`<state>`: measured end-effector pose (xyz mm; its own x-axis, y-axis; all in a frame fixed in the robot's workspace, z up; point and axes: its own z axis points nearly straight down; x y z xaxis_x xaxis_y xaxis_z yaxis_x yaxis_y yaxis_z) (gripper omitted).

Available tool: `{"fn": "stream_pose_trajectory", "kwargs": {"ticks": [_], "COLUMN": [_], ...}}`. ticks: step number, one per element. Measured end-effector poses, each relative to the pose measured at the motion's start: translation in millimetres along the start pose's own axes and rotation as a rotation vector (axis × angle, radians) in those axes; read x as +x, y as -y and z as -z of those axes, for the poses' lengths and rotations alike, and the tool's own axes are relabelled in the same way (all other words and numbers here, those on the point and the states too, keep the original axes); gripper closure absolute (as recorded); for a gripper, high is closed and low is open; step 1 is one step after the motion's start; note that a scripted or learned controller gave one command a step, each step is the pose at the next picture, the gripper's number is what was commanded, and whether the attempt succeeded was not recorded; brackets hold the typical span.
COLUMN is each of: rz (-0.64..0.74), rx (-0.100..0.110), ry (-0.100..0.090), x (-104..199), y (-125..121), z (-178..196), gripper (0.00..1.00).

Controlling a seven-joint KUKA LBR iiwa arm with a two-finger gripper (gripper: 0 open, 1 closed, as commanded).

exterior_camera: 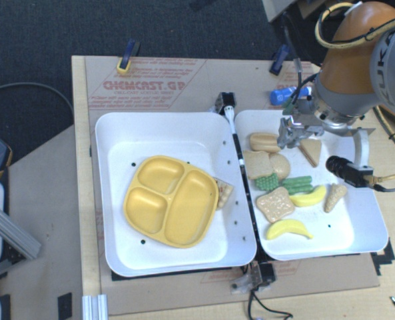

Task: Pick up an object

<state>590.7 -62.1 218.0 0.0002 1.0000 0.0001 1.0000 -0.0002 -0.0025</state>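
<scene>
Right bin (377, 235) holds the pickable clutter: tan bread-roll piece (264, 141) at upper left, pale round piece (257, 163) below it, green waffle bit (266, 181), green bean pod (296, 183), cracker square (275, 204), two yellow bananas (306, 197) and (288, 229), tan wedge (310, 152), cone-shaped piece (334, 197) toward the right. Items in the middle touch or overlap; lower banana lies apart. Gripper (294, 131) sits over the upper part of that bin, just right of the bread roll and beside the tan wedge. Jaw state: cannot tell, nothing visibly between them. Arm (352, 59) comes in from the right, orange band above the wrist. Left bin (107, 139) has a yellow divided plate (170, 200), tilted in plan, with a small tan piece (224, 192) at its right edge. Both bins sit side by side on a cardboard-topped bench (144, 82).
</scene>
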Motion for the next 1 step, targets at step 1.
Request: {"fn": "stream_pose_trajectory", "kwargs": {"ticks": [1], "rz": [0.000], "rx": [-0.004], "ry": [0.000], "x": [-13.1], "y": [2.5], "z": [12.9], "gripper": [1.00]}}
